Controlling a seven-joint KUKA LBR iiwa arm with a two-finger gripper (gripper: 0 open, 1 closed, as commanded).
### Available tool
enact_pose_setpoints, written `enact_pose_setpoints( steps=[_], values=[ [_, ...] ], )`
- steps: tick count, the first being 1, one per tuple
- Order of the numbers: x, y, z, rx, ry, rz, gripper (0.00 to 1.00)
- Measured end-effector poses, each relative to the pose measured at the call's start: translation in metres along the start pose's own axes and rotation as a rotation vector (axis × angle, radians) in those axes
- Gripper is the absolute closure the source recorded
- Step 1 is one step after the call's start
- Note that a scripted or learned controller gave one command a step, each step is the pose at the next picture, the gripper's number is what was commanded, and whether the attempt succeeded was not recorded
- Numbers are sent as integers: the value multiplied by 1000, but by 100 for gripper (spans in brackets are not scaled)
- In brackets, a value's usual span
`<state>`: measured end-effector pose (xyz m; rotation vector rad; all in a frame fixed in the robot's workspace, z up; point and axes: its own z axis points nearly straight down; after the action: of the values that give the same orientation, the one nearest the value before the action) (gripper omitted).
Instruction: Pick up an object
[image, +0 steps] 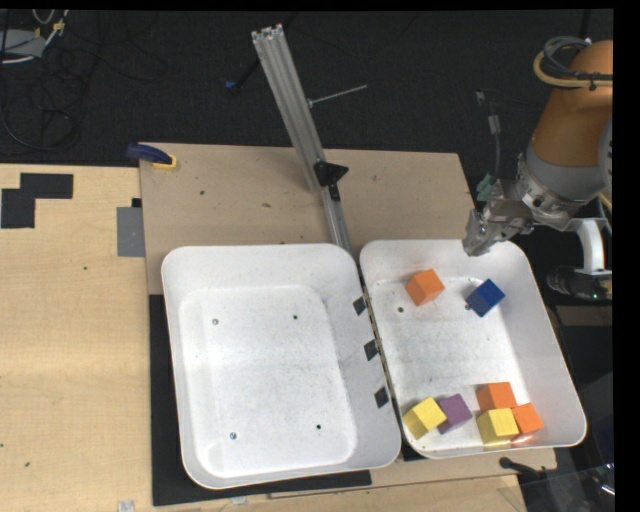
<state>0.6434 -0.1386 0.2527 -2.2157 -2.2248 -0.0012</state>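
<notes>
The right bin (560, 370) holds several small cubes. An orange cube (425, 286) and a blue cube (485, 297) lie near its far end. At its near end sit a yellow cube (426, 415), a purple cube (455, 409), an orange cube (494, 396), another yellow cube (497, 426) and another orange cube (526, 418). My gripper (480, 240) hangs over the bin's far rim, above and behind the blue cube, apart from every cube. Nothing shows between its tips.
The left bin (190, 300) lies beside the right one, with black clips along the shared rim. A slanted aluminium rail (300, 120) rises behind the bins. Wooden bench surface spreads to the left and behind.
</notes>
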Motion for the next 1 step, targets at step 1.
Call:
enact_pose_setpoints(
  steps=[1],
  values=[
    [47,-1,12,3,1,0,100]
  ],
)
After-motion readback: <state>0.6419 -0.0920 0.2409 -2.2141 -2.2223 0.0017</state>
